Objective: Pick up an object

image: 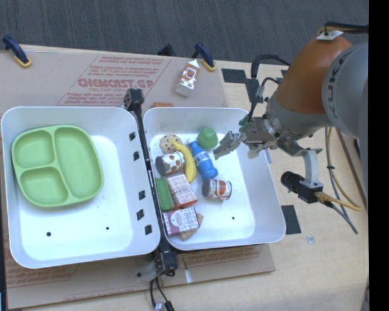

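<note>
The right bin (259,206) holds a heap of small items: a green round piece (207,137), a blue bottle (204,161), a yellow banana (187,162), a red-and-white can (217,188), a second can (170,162), a green bar (163,194) and two red-and-white cartons (181,188) (181,221). My gripper (224,145) hangs over the bin's upper right part, just right of the blue bottle and the green piece, pointing left and down. Nothing is visibly held by it.
The left bin (117,225) carries a light green divided plate (56,166). A small carton (188,78) lies on the cardboard behind the bins. Blue-and-yellow clamps (16,50) (204,55) sit at the cardboard's back edge. Black clips (141,167) line the divider between the bins.
</note>
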Tool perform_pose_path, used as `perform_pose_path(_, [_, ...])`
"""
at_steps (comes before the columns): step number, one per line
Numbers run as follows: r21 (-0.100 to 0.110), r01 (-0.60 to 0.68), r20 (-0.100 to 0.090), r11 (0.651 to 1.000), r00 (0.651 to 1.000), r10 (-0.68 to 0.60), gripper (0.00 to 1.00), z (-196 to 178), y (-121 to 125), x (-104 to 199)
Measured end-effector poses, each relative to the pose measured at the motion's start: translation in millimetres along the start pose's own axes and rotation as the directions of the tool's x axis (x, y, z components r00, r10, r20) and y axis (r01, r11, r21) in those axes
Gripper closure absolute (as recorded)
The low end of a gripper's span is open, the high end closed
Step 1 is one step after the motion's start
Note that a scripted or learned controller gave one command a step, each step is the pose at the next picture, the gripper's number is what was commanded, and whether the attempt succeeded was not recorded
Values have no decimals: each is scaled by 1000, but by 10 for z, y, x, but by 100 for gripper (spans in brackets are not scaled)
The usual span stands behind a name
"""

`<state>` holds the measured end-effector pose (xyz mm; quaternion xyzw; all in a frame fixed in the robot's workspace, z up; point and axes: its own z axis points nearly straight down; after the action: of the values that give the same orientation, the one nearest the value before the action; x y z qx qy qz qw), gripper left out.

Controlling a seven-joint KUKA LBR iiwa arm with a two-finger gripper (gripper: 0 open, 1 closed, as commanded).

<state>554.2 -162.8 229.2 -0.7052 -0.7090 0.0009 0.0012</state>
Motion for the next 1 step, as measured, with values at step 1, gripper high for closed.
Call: perform_pose_path(1, [0, 2, 0, 1000, 1000, -2, 0, 1374, -475, 40])
